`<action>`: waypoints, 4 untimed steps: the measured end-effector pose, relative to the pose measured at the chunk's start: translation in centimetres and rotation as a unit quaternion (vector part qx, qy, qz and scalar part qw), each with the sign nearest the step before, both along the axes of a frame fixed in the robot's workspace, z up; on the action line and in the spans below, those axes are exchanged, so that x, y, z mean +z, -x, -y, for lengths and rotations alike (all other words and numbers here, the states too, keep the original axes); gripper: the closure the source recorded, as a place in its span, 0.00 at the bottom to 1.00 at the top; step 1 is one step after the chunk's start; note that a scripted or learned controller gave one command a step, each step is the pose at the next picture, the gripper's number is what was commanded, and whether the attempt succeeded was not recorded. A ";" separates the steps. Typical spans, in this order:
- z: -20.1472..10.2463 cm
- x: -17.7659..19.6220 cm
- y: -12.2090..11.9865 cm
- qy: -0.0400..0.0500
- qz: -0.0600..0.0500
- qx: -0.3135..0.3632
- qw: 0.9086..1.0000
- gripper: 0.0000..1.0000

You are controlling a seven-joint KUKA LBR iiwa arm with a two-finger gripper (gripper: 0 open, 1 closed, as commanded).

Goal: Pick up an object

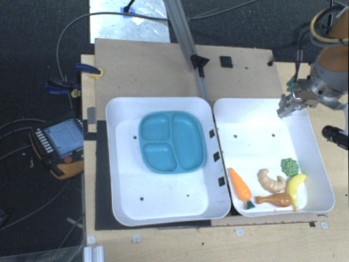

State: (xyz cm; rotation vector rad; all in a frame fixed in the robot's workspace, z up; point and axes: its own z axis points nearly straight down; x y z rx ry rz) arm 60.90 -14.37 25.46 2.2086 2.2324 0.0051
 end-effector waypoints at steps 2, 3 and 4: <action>-10.0 -1.5 -0.9 0.000 -0.001 -0.001 1.000 1.00; -15.5 -2.8 -1.5 0.000 -0.001 0.000 1.000 1.00; -20.4 -1.9 -1.6 0.000 0.000 0.000 1.000 1.00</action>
